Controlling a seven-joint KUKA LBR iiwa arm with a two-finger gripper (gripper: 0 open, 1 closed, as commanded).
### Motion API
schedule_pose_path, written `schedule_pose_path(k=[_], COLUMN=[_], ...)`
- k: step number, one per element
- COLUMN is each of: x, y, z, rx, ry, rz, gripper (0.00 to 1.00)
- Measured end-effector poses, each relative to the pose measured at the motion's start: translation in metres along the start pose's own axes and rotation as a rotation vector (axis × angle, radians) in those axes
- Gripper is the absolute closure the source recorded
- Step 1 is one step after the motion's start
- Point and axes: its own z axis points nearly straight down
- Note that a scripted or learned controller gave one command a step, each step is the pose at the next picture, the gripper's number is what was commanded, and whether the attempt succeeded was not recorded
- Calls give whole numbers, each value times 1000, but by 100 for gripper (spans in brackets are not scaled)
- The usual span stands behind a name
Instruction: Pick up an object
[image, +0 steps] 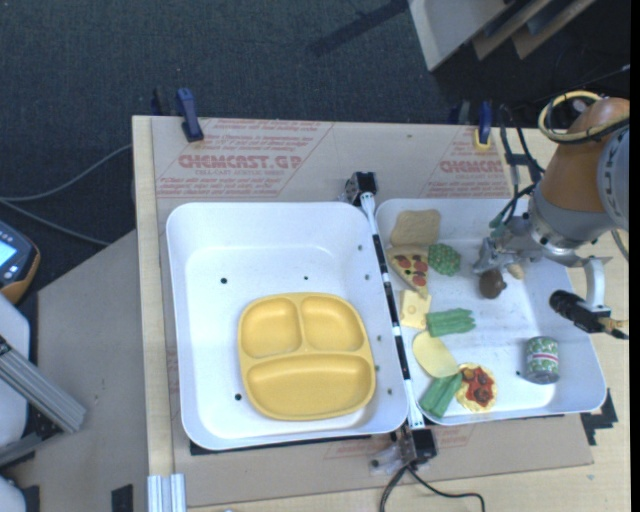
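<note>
The end effector (493, 262) is hovering over a small brown lump (491, 285) in the right white bin (575, 400), apparently lining up a grasp; its state is unclear.

- One fixed camera looks down from above at a slant, set well back.
- It takes in the whole counter (160, 300): left bin (200, 240) and right bin (560, 400) side by side, with dark floor beyond the far edge.
- The arm (585, 170) enters at the view's right.
</note>
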Motion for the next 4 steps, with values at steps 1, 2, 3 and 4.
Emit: schedule_pose_path(k=[1,2,3,4], x=[87,53,56,65], y=[-9,-47,-44,-76], z=[-60,-7,-10,12], rx=[2,14,6,11], ry=[3,3,3,5], rz=[-5,6,3,3], gripper=[100,100,0,0])
